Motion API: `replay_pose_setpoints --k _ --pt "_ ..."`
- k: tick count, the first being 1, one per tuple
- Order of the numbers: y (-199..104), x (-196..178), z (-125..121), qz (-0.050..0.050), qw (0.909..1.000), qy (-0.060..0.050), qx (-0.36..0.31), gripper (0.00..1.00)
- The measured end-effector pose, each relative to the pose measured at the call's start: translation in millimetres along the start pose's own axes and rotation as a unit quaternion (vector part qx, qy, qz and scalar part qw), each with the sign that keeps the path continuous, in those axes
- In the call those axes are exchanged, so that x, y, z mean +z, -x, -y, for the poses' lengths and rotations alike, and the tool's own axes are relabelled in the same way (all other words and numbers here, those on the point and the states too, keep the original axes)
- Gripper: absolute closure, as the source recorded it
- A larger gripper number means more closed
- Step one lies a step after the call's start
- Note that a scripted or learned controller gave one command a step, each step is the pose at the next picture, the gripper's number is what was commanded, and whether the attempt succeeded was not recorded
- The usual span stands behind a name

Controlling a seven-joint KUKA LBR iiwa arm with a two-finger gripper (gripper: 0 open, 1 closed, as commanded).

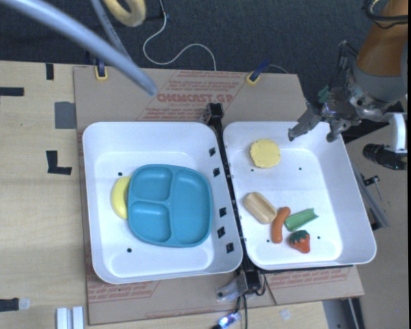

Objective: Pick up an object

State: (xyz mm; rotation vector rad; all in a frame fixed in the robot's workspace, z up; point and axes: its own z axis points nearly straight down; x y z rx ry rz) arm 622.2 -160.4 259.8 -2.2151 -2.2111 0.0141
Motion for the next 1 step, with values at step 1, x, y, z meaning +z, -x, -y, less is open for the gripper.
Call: replay_pose_setpoints --k 1 --pt "-0.7 -8.4 -2.0 0.001 1.0 0.006 -0.002 0.0"
